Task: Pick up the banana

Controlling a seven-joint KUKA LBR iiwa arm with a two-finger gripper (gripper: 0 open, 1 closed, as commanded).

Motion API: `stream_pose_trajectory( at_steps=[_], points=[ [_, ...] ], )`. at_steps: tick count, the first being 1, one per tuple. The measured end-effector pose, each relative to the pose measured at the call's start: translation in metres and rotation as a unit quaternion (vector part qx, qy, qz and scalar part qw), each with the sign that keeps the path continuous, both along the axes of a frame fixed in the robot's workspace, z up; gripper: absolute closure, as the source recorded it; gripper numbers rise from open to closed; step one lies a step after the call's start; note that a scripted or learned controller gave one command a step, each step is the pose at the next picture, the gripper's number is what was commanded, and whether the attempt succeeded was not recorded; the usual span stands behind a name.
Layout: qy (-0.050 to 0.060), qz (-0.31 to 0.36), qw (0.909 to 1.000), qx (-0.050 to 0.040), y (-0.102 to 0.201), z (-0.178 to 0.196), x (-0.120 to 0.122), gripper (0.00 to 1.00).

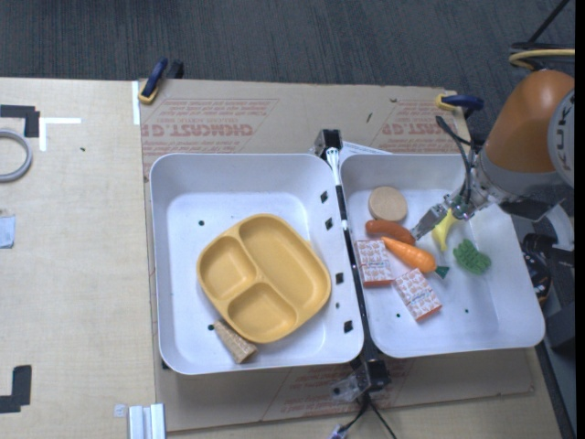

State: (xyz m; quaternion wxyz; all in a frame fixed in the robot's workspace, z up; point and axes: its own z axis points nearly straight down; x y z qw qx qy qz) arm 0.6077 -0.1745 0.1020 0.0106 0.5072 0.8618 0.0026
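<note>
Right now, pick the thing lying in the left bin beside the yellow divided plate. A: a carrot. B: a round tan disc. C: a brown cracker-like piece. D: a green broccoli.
C: the brown cracker-like piece lies at the lower edge of the yellow divided plate in the left bin; the other three things are in the right bin.

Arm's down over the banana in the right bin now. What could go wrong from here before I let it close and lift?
1. The banana lies mostly under the gripper, so little of it shows; the fingers may catch just an end and it could slip out on lifting.
2. The carrot and the green broccoli-like piece sit close on either side; a finger could nudge or snag one.
3. The sausage and round cracker crowd the same area, so a sideways correction could push them.
</note>
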Motion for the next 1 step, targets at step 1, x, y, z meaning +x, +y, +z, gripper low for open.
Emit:
stream_pose_trajectory(
  at_steps=[1],
  points=[
    [-0.003, -0.002, 1.0000, -0.0021, -0.0017, 0.0103, 0.0012, 1.00]
  ],
)
